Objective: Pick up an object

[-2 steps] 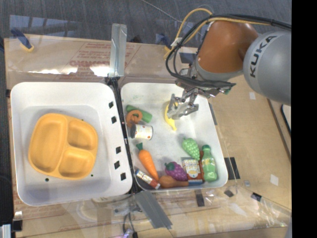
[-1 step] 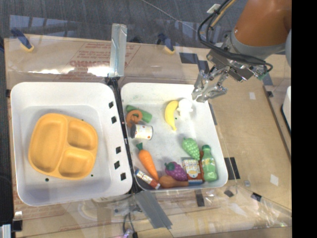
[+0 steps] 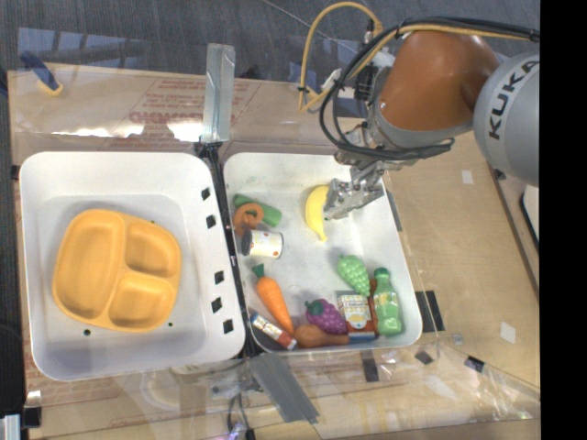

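The gripper point(image 3: 346, 198) is poised just beside the banana point(image 3: 316, 214); finger state cannot be told. Descent and closure are required.

You're looking at a robotics lab: KUKA arm point(image 3: 514, 99) over a taped cardboard bench point(image 3: 459, 246), two white bins point(image 3: 37, 246), toy food point(image 3: 316, 214), loose cables point(image 3: 330, 26).

Grey KUKA arm point(image 3: 514, 108) w/ orange band point(image 3: 431, 76), black & yellow cables point(image 3: 335, 53), metal 2-finger gripper point(image 3: 348, 195)
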`<move>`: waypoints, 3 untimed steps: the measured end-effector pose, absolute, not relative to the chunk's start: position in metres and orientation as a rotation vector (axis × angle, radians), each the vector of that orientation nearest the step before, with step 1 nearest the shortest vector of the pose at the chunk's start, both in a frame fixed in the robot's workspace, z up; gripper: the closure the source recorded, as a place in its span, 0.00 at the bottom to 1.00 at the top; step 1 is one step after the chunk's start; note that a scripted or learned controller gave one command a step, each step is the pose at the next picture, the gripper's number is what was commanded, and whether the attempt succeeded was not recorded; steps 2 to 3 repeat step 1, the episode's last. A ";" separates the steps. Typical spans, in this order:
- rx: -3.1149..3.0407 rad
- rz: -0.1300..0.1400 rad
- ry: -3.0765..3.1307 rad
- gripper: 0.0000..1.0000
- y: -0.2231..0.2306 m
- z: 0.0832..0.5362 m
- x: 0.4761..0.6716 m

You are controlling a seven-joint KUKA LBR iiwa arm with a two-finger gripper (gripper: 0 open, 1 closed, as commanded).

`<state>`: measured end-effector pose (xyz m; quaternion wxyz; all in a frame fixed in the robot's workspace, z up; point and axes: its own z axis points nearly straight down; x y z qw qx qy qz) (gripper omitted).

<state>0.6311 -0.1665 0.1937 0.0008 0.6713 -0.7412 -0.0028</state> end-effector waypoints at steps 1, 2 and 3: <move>2.108 -0.005 -2.329 0.00 -0.167 0.195 0.632; 2.108 -0.005 -2.329 0.00 -0.167 0.195 0.632; 2.108 -0.005 -2.329 0.00 -0.167 0.195 0.632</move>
